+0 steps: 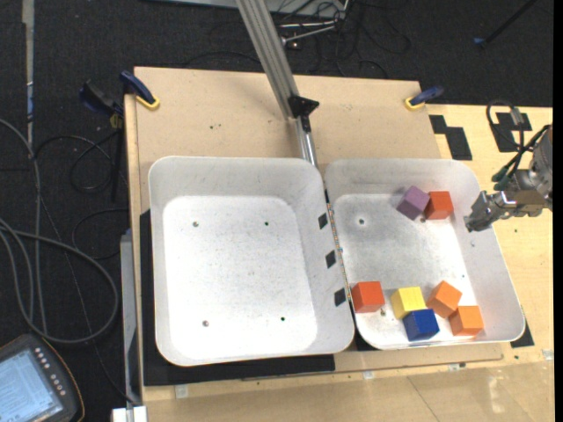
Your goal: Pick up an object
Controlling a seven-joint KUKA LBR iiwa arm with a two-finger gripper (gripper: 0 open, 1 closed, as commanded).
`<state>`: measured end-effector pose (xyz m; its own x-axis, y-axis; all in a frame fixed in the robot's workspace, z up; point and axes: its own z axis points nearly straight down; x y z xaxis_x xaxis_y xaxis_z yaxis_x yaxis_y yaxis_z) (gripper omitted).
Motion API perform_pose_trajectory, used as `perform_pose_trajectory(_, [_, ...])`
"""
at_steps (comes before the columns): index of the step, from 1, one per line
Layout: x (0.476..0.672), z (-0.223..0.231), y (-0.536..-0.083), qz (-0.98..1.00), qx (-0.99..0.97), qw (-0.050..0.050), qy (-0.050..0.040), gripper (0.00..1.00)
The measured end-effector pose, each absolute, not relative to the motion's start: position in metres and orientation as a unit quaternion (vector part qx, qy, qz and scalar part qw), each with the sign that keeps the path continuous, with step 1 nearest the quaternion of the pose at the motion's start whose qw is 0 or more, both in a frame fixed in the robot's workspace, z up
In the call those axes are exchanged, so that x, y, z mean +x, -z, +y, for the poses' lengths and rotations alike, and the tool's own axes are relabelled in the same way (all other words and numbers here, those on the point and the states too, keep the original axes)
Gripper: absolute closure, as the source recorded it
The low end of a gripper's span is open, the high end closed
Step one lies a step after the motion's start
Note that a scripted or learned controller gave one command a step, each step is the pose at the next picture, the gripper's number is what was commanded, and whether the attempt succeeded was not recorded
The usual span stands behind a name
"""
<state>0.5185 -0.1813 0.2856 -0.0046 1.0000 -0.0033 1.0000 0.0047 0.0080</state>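
Observation:
The right bin [479, 262] holds several small blocks. A purple block [412, 202] and an orange block [439, 205] sit side by side near its far edge. Along the near edge lie an orange block [368, 295], a yellow block [407, 301], a blue block [421, 323] and two more orange blocks [446, 296] [466, 320]. My gripper [482, 215] hangs over the bin's right rim, a little right of the far orange block, with nothing seen between its fingers.
The left bin [167, 262] lies beside the right one on a wooden bench. A slanted metal pole [268, 47] rises from the bench's far side above the gap between the bins. Clamps [139, 89] [424, 98] sit at the bench's far corners.

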Motion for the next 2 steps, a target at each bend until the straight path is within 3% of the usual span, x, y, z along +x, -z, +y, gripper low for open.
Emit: perform_pose_trajectory(2, [0.546,-0.075,-0.287,0.710,0.704,0.000,-0.0009,1.00])
